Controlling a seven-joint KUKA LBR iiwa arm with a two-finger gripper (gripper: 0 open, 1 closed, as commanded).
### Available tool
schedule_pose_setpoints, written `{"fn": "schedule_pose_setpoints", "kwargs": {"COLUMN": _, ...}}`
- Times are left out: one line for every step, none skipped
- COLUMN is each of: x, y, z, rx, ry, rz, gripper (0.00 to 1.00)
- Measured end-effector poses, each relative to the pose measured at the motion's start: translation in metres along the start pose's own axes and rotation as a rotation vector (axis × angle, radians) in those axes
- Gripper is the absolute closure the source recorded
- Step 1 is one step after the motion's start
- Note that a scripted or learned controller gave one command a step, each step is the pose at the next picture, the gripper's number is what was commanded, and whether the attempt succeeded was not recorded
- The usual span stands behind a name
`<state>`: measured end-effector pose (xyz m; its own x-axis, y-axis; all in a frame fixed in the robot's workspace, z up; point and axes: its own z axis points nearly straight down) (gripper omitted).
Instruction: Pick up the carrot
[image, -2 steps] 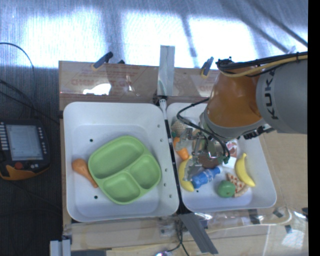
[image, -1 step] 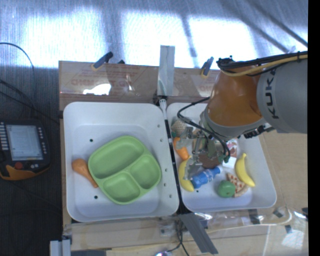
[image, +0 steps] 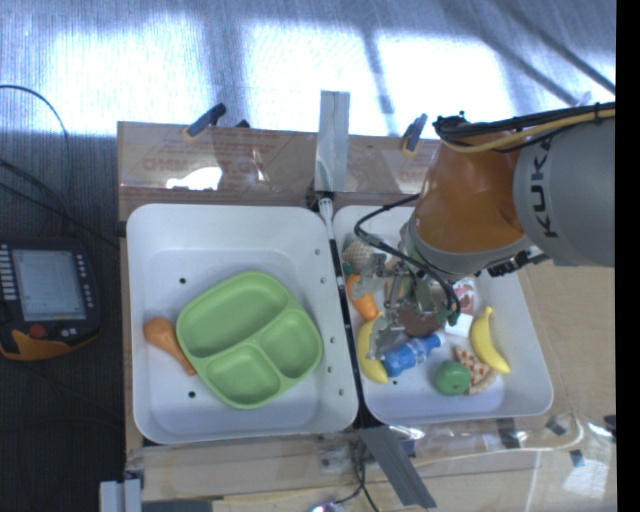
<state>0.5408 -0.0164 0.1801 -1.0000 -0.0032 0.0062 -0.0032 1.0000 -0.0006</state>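
Observation:
An orange carrot (image: 168, 342) lies in the left bin (image: 160, 240), against the left edge of a green divided plate (image: 251, 339); its thick end points left and its tip points toward the front. My gripper (image: 405, 305) hangs low over the clutter in the right bin (image: 530, 385), far to the right of the carrot. Its tips are lost among the toys below it, and nothing shows between them. A small orange piece (image: 367, 306) lies just left of the gripper.
The right bin holds a blue bottle (image: 410, 353), a yellow banana (image: 487, 340), another yellow fruit (image: 372, 362), a green round toy (image: 452, 378) and a pizza slice (image: 472, 366). A ridge divides the bins. A pendant (image: 45, 290) lies on the far left.

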Motion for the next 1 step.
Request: {"fn": "schedule_pose_setpoints", "kwargs": {"x": 0.0000, "y": 0.0000, "z": 0.0000, "rx": 0.000, "ry": 0.000, "rz": 0.000, "gripper": 0.00}}
